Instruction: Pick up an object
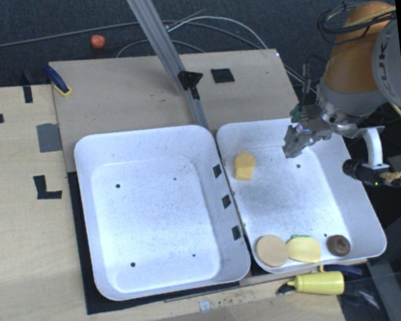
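Observation:
The right bin (348,197) holds a yellow block (244,165) near its upper left. Along its front edge lie a tan disc (271,250), a yellow-green rounded piece (305,248) and a small brown round object (338,245). My gripper (294,145) hangs over the upper right part of this bin, to the right of the yellow block and apart from it. Nothing shows between its tips. The grey arm with its orange band (357,48) reaches in from the right.
The left bin (90,205) stands beside the right one. A yellow tool (319,283) lies on the bench just in front of the right bin. A grey pole (166,48) slants across the back. A small red ball (98,40) lies far behind.

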